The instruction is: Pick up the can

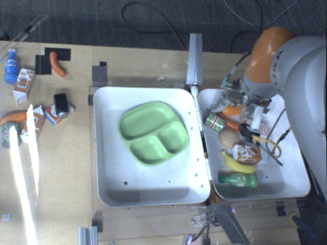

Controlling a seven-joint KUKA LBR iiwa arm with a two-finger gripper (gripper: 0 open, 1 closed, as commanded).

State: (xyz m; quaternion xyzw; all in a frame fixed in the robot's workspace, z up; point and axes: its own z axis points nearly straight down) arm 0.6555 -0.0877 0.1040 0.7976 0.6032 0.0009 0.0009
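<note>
The can (214,122), green with a red-and-white label, lies on its side at the left wall of the right bin (294,185), near its back. My gripper (238,105) hangs low over the back of that bin, just right of and behind the can, above an orange item (232,112). The orange-banded wrist hides much of the gripper from above. Nothing can be seen held in it.
Crowded around the can in the right bin are a tan egg-shaped item (228,137), a brown packet (247,154), a banana (237,165) and a green bottle (238,179). The left bin (104,188) holds a green divided plate (153,131). Loose items lie on the bench at far left.
</note>
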